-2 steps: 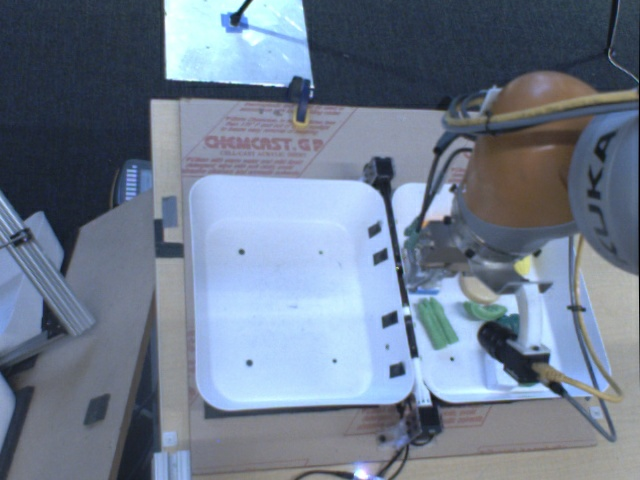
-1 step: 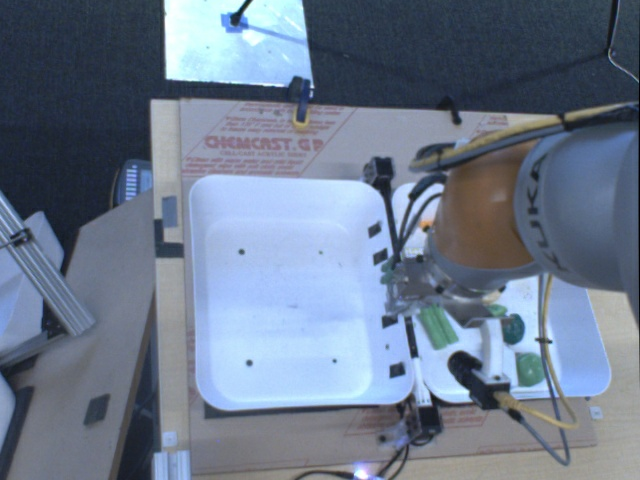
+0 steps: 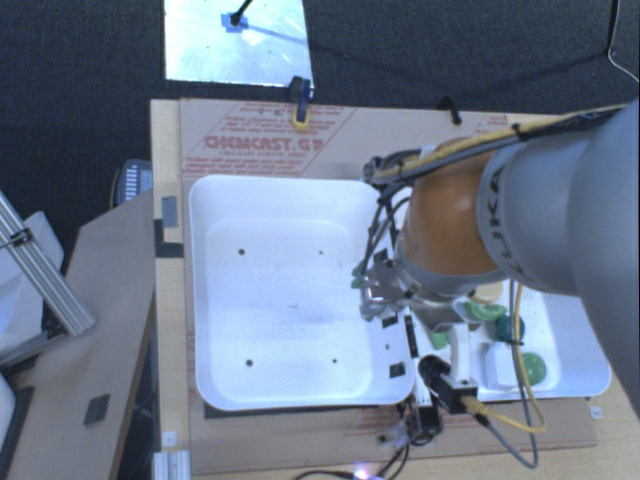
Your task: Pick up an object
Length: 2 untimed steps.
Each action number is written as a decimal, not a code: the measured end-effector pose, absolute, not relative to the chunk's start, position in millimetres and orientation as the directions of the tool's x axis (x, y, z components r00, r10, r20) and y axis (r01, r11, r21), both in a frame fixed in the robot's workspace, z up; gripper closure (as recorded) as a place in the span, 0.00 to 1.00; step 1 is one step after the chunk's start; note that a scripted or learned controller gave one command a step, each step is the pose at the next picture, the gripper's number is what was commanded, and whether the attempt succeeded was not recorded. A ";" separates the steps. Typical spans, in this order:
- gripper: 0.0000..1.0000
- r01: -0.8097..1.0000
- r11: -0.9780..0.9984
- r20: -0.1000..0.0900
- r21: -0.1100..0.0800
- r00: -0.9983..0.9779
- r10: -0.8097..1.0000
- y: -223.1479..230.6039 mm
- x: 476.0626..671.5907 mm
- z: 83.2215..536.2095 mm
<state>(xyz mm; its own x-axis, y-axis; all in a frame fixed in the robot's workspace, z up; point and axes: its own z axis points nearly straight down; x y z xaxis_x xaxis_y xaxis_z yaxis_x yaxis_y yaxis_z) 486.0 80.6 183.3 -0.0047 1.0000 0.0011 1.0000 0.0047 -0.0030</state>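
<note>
Objects half hidden beneath the arm

One green object (image 3: 489, 313) and a second green object (image 3: 535, 369) are seen in the right bin (image 3: 590, 376). Most of that bin is covered by the arm (image 3: 520, 208). The gripper (image 3: 392, 320) is held above the bin's left wall, beside the left bin (image 3: 280, 298). Whether it is released or clenched cannot be told.

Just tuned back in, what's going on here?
The KUKA arm is down over the right bin, its wrist near the edge shared with the left bin. Green objects lie in the right bin beside it. The wrist hides the grasp, so no pick is confirmed.
</note>
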 end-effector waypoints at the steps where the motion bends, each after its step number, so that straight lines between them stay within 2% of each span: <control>1: 1.00 1.000 0.012 0.007 0.013 -0.013 1.000 147.7 492.4 300.0; 2: 1.00 1.000 -0.013 -0.003 0.016 0.013 1.000 -1.2 487.5 400.4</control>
<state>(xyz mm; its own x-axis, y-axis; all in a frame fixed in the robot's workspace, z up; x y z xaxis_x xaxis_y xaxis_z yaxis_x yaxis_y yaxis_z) 487.5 -1.2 400.4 0.0130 0.9999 -0.0029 0.9998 -0.0129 0.0159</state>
